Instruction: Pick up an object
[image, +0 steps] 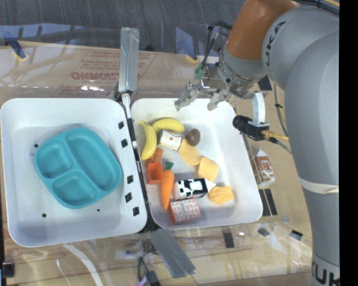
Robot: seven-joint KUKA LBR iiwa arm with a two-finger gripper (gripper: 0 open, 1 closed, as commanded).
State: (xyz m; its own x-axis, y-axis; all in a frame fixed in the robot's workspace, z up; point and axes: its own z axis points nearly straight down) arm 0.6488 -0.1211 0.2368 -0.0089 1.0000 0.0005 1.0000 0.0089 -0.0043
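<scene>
The claw, spread and holding nothing (over the right bin's far edge), has the bananas nearer the tabletop's front-left.

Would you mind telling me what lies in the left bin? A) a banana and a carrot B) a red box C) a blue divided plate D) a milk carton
C: the blue divided plate lies alone in the left bin, while the banana and carrot are in the right bin.
</scene>
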